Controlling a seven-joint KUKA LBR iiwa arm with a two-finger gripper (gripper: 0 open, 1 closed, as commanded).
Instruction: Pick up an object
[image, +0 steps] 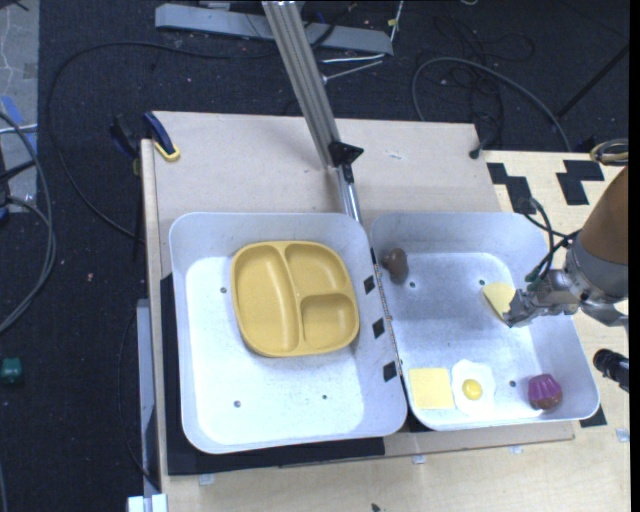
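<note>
Touching end effector: yellow wedge

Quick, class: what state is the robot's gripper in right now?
Gripper: low in the right bin, beside a yellow wedge; open or closed cannot be told.

This is looking like a robotics lab, not a home or a kitchen. A plain wooden bench is standing on dark carpet, and black cables are lying loose on the floor around the bench. Behind the bench, a metal stand is holding a slanted aluminium pole. To the right of the bench, a board with black-and-white calibration markers is showing. On the bench, two white bins are sitting with toy food inside.
</note>
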